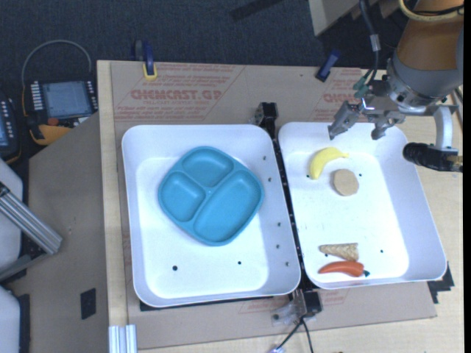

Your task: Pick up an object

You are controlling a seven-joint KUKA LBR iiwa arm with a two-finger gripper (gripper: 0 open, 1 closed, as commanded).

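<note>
Yellow banana-shaped toy (325, 159) lies in the far part of the right white shallow bin (412, 230), curved, with a tan round biscuit-like disc (345, 182) just beside it on the near-right. Neither is touched by anything. Toward the near edge of the same bin: a tan wedge-shaped piece (341, 251) and, just in front of it, an orange-red carrot-like piece (342, 268), the two close together.

Tool (362, 125) hangs above the bin's far edge, beyond the banana; two grey fingers splayed apart, nothing between them. Grey arm with orange band (430, 39) enters from upper right.

Left white shallow bin (143, 226) carries a blue plastic divided plate (210, 195) with three compartments, sitting near its middle. Both bins rest on a brown printed cardboard sheet (221, 87) over the bench.
</note>
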